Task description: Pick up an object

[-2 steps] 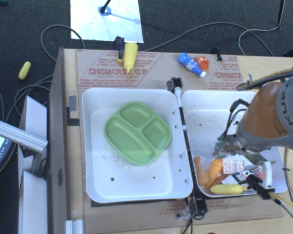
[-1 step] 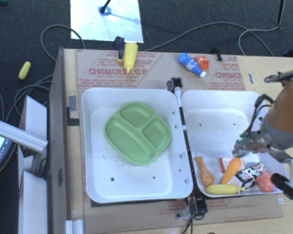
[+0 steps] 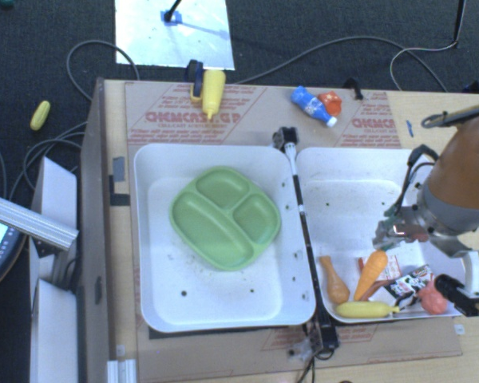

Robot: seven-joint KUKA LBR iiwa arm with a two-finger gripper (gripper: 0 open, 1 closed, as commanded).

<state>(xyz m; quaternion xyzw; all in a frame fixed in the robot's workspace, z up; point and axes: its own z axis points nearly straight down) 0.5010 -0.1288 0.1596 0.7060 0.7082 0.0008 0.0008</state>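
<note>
The arm is hovering over the right bin [image 3: 335, 174], its gripper [image 3: 395, 234] poised just above the toy carrot [image 3: 373, 271]; this looks like the approach step, before any grasp. How wide the gripper is set cannot be told from this slant. Next, it probably needs to descend squarely onto one piece, because the items are lying crowded together. In the right bin's near corner are lying one carrot, one orange drumstick-shaped toy [image 3: 334, 278], one yellow banana [image 3: 366, 310], one black-and-white packet [image 3: 405, 282] and one pink piece [image 3: 433, 300]. The left bin [image 3: 156, 294] is holding one green divided plate [image 3: 225, 217].
</note>
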